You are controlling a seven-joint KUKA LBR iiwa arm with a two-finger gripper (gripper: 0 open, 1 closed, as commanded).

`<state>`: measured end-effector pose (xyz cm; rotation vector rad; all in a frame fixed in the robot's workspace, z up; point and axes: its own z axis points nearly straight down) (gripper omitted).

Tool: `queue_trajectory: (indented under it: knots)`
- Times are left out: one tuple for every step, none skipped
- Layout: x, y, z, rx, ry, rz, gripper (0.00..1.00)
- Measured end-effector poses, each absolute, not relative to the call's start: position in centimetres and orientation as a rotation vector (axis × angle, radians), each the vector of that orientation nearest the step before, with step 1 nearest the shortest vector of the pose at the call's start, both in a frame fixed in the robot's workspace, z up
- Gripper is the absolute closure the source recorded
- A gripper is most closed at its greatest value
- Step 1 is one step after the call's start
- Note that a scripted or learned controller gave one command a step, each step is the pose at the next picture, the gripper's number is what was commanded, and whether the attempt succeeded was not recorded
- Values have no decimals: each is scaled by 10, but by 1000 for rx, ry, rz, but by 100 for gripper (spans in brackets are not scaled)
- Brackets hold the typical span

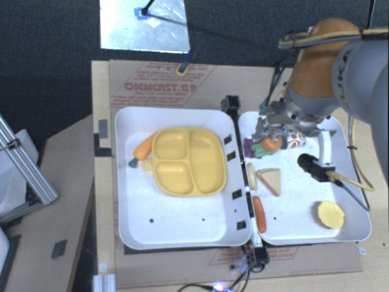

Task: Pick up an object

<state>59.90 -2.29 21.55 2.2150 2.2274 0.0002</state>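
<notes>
Over the right bin point(355, 227) the gripper point(271, 140) is lowered onto a small pile of toy food point(270, 145); its grip cannot be told; nothing is seen lifted, so picking remains undone.

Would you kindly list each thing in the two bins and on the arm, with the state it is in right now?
Gripper: low in the right bin, over a cluster of small toys.
Yellow divided plate: flat in the left bin.
Carrot: lying against the plate's left edge.
Sausage: lying along the right bin's left wall.
Wedge: flat on the bin floor.
Yellow disc: flat, near corner.
</notes>
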Motion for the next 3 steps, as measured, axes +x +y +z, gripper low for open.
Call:
queue_trajectory:
  knots:
    - [587, -23, 233, 2219, 2223, 2, 100]
    - [595, -28, 233, 2219, 2222, 3, 100]
    - [587, -19, 231, 2216, 2227, 0, 100]
